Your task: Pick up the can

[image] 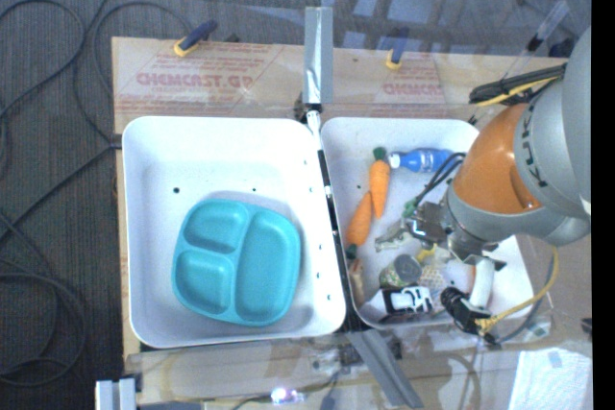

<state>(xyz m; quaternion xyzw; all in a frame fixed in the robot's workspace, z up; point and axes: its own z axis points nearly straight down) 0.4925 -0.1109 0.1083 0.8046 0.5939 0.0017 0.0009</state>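
A: One arm, reaching in from the right of the frame; its orange band sits over the upper right of the right bin point(338, 206). The gripper point(430, 235) hangs low over the middle of that bin. Whether it is spread or closed I cannot tell from this angle; the wrist hides too much.

B: Anything held?

A: Nothing visibly held. Log as no confirmed grasp.

B: Where is the can?

A: Best candidate is the can point(407, 266), a small grey round top just below and left of the gripper, in the lower centre of the right bin. It looks close to the tool, but contact is not resolvable.

B: Neighbours?

A: Crowded. A black-and-white object point(411, 300) lies just below the can. The carrot point(371, 199) runs along the bin's left wall, and a blue bottle point(421, 158) lies at the top. In the left half of the frame, the left bin point(144, 206) holds a teal divided tray point(236, 259).

B: Step?

A: Judged as approach or descent, pick not yet made. The next move calls for centring over the can's top, then closing without catching the clutter beside it.
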